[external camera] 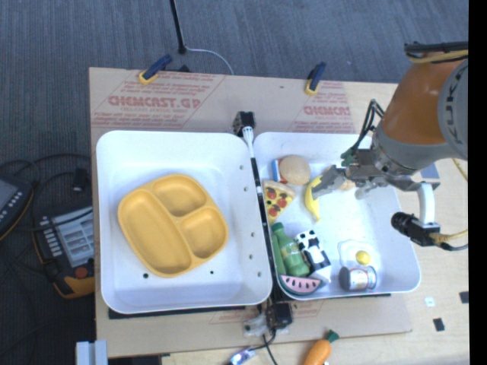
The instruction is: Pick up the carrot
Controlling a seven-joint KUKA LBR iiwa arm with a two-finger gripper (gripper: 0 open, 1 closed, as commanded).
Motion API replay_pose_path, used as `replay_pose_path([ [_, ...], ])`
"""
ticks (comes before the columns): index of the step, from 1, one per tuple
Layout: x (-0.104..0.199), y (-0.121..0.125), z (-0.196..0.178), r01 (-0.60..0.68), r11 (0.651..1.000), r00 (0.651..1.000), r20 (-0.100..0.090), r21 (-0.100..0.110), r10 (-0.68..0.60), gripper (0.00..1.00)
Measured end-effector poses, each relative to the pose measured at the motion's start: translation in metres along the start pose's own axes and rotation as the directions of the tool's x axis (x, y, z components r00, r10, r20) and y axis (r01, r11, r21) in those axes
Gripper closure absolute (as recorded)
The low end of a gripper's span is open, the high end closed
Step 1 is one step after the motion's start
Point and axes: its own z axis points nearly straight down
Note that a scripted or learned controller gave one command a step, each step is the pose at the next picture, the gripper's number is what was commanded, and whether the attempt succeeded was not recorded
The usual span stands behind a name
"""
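The carrot [319, 351] lies nearest me on the bare tabletop [190, 333], outside both bins, just past the front edge of the right bin [411, 276]. My gripper [341, 182] sits well apart from it, over that bin's far half beside the banana [311, 201], and grasps nothing; I can't tell how it is set. I'd lift clear of the bin wall, then descend square across the carrot's narrow width.
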Motion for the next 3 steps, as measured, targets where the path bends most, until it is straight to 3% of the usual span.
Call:
replay_pose_path([
  [1,0.086,0.017,0.02,-0.037,0.999,0.999,-0.001,0.001,0.037,0.0],
  [2,0.023,0.082,0.008,0.114,0.994,0.994,0.002,-0.002,-0.114,0.0],
  [3,0.115,0.056,0.02,0.07,0.998,0.998,0.0,-0.001,-0.07,0.0],
])
